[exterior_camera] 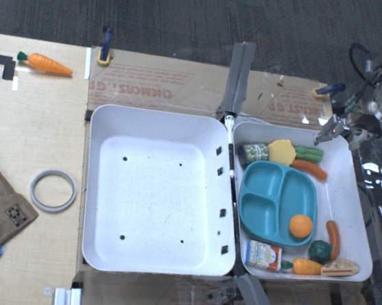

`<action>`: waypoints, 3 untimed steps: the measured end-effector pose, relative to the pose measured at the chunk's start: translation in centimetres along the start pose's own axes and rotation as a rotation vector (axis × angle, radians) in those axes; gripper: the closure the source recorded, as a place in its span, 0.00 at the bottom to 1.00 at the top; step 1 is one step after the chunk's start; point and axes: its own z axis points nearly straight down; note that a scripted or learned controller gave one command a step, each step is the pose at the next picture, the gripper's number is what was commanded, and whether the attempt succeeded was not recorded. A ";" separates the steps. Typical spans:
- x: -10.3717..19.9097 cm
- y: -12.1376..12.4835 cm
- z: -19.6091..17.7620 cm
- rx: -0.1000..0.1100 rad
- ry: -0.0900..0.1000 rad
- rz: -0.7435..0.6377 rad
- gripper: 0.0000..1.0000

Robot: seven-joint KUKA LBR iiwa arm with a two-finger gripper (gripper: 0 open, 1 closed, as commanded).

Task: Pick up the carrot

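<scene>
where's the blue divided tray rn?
In the camera view, the blue divided tray lies in the right bin, toward its left wall, with an orange ball in its lower right compartment and a carton just below it.

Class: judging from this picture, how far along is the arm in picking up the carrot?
Done: nothing yet; a carrot lies in the right bin beside the blue tray. In hand: the gripper hovers over that bin's far corner, close to the carrot. Left: descend, grasp, lift.
</scene>
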 end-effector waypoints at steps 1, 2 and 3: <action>0.0 0.0 0.0 0.000 0.000 0.000 0.00; -0.3 -9.0 6.6 0.001 0.001 0.050 0.00; 3.3 -13.5 11.8 -0.003 0.000 -0.207 0.00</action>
